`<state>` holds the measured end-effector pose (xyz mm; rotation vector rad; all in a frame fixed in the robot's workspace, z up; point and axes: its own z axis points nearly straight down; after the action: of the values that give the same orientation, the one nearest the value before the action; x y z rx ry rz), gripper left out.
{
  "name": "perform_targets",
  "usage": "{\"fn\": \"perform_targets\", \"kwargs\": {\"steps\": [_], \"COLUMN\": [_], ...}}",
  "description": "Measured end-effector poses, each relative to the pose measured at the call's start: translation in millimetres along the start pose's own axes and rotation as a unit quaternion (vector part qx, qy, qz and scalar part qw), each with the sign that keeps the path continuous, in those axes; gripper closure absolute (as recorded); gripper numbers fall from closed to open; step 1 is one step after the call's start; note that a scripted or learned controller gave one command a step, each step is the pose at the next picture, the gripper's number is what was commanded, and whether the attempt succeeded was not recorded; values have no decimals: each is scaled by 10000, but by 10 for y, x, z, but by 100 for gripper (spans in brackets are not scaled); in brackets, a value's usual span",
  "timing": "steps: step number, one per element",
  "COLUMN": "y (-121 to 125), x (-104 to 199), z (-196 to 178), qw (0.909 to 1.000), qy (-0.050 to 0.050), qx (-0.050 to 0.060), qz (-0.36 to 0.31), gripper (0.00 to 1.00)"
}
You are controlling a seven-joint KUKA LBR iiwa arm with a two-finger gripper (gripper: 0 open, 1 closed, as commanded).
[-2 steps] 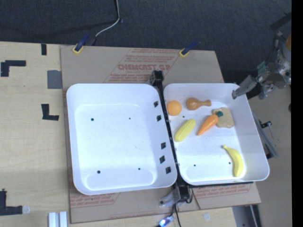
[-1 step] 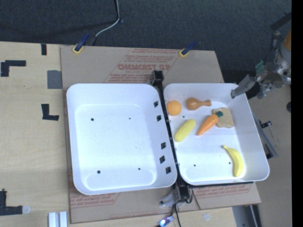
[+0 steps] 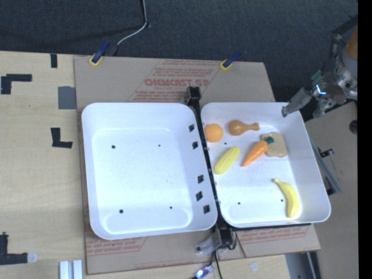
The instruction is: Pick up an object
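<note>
Camera view: right bin [image 3: 311, 173] holds orange [image 3: 214, 132], corn [image 3: 226, 159], carrot [image 3: 255, 151], banana [image 3: 288, 197]; hand [image 3: 302, 105] state unclear.

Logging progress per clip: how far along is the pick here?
Nothing looks done. The orange, corn, carrot and banana all lie in the right bin. The gripper sits at that bin's far right corner, over no object. Approach, grasp and lift remain.
</note>
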<state>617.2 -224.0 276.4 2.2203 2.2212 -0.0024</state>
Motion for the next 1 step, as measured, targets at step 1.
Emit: {"fn": "perform_targets", "kwargs": {"steps": [1], "y": [266], "x": [4], "z": [-69], "qw": [10000], "qy": [1], "qx": [-5], "qz": [-6], "gripper": [0]}}
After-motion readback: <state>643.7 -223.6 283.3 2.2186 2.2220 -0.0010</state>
